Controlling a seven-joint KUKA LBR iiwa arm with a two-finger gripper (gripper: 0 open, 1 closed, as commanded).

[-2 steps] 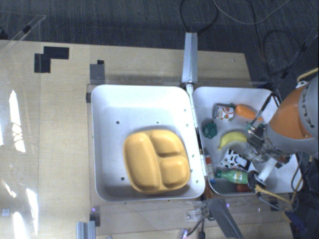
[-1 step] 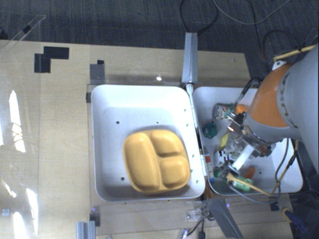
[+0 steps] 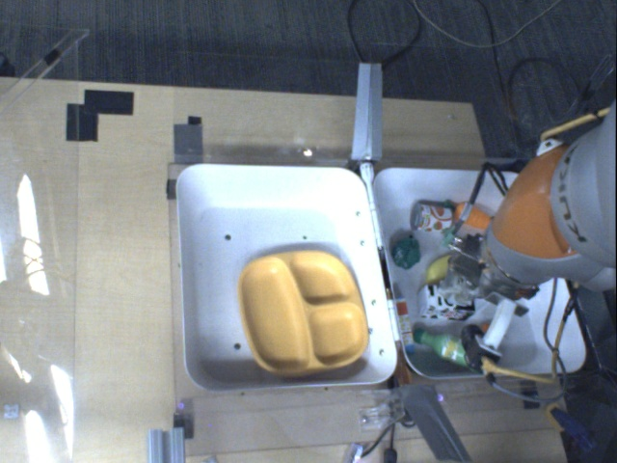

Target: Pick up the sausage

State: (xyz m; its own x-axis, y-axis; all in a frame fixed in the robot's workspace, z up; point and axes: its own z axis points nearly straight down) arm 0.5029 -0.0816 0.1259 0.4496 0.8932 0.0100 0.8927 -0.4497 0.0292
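Reaching down into the right bin (image 3: 569, 350), the arm puts its gripper (image 3: 469, 276) low among the clutter there; you cannot tell how it is set. You won't find the sausage with any certainty: nothing in that pile reads clearly as one. The pick looks unfinished to you, still at the approach. Next you'd need a clear target, then a straight lift. The left bin (image 3: 207, 258) holds a yellow divided tray (image 3: 301, 309). Both bins sit on a pale wooden bench (image 3: 96, 307), with dark carpet (image 3: 193, 27) and loose cables (image 3: 453, 13) at the far side.
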